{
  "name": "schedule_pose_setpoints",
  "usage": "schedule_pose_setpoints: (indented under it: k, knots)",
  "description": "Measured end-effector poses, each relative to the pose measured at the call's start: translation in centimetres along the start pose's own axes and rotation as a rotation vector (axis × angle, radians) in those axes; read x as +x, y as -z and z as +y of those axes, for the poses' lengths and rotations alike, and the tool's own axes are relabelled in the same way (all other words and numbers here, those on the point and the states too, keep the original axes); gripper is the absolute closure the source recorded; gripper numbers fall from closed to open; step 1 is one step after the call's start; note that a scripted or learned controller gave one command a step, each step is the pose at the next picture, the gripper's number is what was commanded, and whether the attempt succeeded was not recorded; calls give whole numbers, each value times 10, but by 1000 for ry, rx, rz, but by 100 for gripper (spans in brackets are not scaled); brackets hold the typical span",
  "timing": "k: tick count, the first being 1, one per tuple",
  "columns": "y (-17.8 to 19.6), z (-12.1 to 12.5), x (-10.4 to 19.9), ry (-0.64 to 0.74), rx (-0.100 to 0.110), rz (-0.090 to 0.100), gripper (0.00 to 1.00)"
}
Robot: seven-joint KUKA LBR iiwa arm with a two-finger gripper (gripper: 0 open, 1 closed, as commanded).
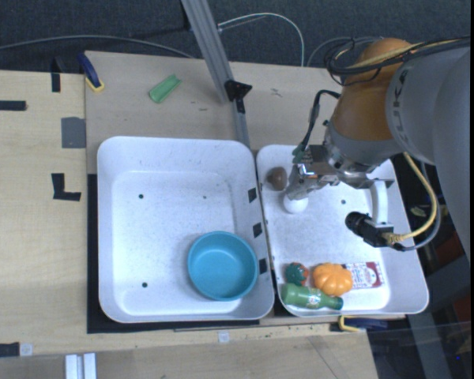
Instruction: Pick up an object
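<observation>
My gripper [299,186] hangs low over the upper left part of the right bin [407,279]. Directly under its tip sits a small white rounded object [295,204], touching or nearly touching it. A brown ball [276,178] lies just left of the gripper, by the bin wall. Along the bin's front edge are an orange pumpkin-like toy [332,278], a green vegetable toy [306,296], a small red and green piece [296,272] and a red and white packet [366,275].
The left bin [142,212] holds a blue bowl [222,264] at its front right. A grey pole [213,46] slants across the bench behind the bins. A green block [163,88] lies on the bench at the back. Cables and a black fitting [363,227] hang off the arm over the right bin.
</observation>
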State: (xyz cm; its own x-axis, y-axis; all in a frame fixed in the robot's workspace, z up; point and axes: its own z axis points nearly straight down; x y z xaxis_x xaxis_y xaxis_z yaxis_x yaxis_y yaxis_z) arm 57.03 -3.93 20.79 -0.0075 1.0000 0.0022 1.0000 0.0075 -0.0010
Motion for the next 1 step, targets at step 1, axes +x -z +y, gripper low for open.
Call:
schedule_pose_setpoints:
  k: [1]
  knots:
    - [-6, -3, 50, 0, 2, 0, 100]
